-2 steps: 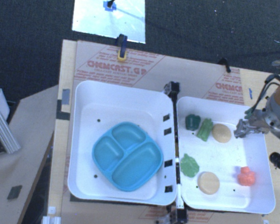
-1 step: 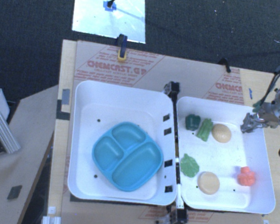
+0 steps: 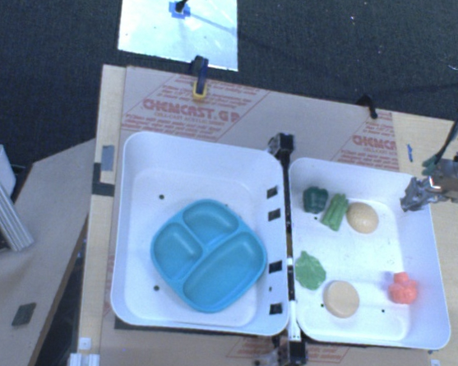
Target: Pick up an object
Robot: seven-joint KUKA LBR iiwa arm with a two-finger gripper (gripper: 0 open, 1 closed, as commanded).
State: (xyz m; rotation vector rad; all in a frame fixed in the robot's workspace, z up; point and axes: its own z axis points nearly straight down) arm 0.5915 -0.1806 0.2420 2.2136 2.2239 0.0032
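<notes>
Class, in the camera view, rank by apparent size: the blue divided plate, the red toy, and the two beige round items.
1. blue divided plate, clearly largest.
2. front beige round item and back beige round item: look alike, not ranked.
3. red toy, slightly smaller.

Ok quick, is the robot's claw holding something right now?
Gripper: nothing between its fingers; it hangs over the top right edge of the right bin. Open or shut cannot be told.

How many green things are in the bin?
3, all in the right bin: dark green piece and green stick near the back, leafy green piece nearer the front. None seem hidden.
</notes>
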